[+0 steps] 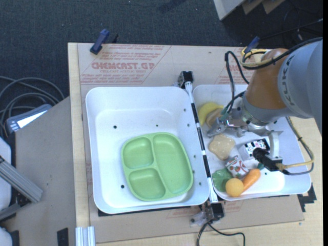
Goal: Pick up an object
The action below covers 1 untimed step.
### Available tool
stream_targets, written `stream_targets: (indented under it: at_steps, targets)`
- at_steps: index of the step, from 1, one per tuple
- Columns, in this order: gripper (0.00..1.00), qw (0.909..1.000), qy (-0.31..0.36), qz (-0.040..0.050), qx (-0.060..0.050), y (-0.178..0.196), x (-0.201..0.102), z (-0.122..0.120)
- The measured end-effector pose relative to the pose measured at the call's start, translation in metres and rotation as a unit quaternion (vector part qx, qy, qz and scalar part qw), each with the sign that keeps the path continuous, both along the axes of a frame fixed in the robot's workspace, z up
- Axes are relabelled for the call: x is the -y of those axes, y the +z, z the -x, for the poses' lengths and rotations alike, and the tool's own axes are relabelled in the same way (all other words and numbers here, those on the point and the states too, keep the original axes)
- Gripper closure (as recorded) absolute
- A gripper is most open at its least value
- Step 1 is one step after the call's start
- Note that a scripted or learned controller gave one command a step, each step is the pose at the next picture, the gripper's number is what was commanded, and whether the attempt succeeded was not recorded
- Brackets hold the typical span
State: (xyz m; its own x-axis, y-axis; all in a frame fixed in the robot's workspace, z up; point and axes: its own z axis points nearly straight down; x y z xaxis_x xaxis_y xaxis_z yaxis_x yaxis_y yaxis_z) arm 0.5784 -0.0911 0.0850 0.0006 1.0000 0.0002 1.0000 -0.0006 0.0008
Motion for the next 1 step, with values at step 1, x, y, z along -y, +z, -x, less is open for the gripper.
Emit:
stream_targets:
  at_steps: [1]
  targets:
    - [0.00, 1.0000, 0.000, 0.0005, 0.001, -0.0003, 0.0085, -0.0189]
